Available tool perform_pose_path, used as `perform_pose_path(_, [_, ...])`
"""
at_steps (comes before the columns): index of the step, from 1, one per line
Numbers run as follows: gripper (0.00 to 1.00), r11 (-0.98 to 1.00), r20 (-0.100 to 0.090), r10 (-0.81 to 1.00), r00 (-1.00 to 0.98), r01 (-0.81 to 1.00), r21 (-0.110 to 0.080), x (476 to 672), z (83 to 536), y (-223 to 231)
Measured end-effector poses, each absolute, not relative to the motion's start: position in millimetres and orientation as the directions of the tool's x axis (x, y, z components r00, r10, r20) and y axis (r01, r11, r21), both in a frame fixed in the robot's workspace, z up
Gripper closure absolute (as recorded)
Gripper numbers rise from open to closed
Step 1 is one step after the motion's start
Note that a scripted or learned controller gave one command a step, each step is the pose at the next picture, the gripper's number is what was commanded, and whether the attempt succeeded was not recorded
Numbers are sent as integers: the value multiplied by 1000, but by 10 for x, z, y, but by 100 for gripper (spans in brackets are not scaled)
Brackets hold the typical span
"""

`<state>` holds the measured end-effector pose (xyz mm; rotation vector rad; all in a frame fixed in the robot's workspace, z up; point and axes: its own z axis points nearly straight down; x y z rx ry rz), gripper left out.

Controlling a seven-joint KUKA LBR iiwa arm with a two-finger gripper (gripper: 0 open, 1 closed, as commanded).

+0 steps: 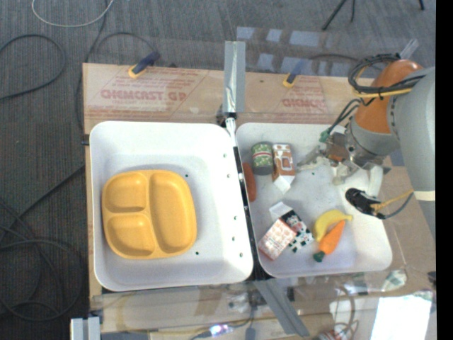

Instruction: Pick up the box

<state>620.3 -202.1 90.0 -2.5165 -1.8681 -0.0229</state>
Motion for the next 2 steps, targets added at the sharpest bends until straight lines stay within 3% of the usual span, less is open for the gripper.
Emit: perform_pose_path(2, [0, -287, 11, 958, 287, 958, 21, 5942, 938, -2050])
